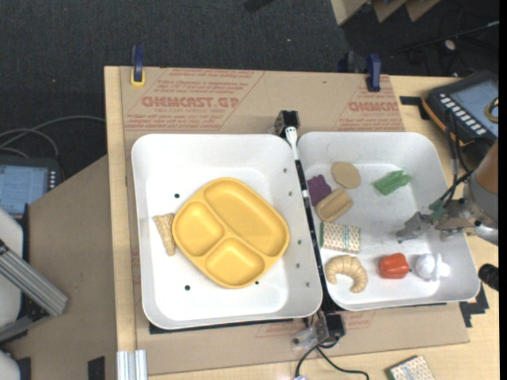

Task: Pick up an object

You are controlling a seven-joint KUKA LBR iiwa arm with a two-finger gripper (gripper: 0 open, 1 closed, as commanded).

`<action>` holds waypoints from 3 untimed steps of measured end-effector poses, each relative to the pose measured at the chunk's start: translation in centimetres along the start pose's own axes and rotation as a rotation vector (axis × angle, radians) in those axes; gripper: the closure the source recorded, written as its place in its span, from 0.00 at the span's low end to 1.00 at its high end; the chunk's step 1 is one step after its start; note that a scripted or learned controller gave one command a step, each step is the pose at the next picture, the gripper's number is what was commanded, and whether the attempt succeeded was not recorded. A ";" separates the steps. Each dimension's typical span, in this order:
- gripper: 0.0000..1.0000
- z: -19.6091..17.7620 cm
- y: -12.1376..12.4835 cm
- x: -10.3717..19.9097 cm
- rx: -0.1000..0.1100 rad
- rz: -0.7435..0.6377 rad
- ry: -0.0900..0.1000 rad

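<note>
The right bin (372,142) holds several toy foods. A tan oval piece (345,174), a green piece (391,183) and a purple piece (318,188) lie toward its far side. A tan roll (333,205) and a patterned wafer (341,237) sit at its left. A croissant (347,270), a red piece (393,266) and a whitish piece (426,267) lie along the near side. My gripper (421,218) hangs over the right half of this bin, just above the red and whitish pieces. Its fingers look spread, with nothing between them.
The left bin (158,157) holds a yellow divided plate (230,232) and a tan cracker strip (165,233) at the plate's left. A black clamp (287,121) sits where the bins meet. A tablet-like device (463,105) lies at the bench's far right.
</note>
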State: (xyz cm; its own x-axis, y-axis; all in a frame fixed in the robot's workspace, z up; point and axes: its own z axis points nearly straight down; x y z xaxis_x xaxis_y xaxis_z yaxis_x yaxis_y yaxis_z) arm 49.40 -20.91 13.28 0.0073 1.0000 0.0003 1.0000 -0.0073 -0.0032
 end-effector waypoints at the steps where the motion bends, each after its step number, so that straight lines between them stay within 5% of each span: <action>1: 0.00 -2.4 13.1 -1.4 -0.018 -0.013 -0.006; 2: 0.00 5.1 17.4 1.5 -0.006 -0.012 -0.001; 3: 0.00 4.6 15.7 -0.8 -0.003 -0.011 0.013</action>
State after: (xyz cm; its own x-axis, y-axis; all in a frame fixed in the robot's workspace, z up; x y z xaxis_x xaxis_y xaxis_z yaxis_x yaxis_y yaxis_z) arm 65.04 -21.82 8.64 -0.0032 0.9999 0.0136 1.0000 0.0032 -0.0004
